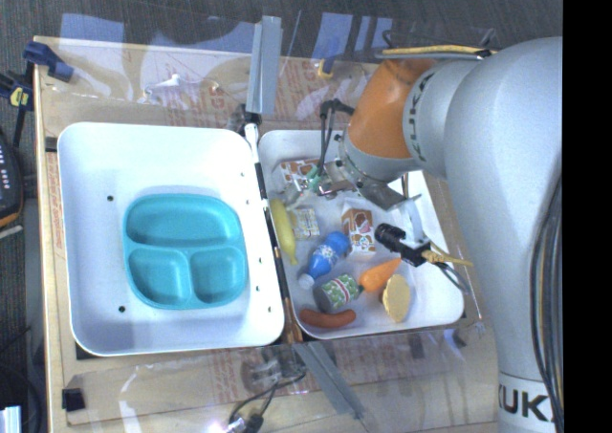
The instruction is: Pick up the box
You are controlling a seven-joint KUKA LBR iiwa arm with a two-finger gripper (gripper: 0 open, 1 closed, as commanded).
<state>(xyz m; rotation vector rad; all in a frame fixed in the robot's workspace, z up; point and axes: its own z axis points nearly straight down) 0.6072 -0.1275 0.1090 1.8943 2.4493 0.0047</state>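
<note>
Small brown-and-white printed carton box (359, 229): probably light, crushable; best pinched across narrow sides. Two-finger gripper (330, 183) close by, opening impossible to tell.

The grey arm (507, 183) covers the right bin's (287, 149) far right corner; the end effector (330, 178) sits mostly hidden beneath the orange band (382, 120); the small carton (300, 174) beside it, perhaps the box, is partly hidden.

A: What is the table (191, 87) carrying?
B: Two white bins side by side, touching: the left bin (86, 230) and the right bin (440, 312)
A: And the surface?
B: Pale, with reddish print
</note>
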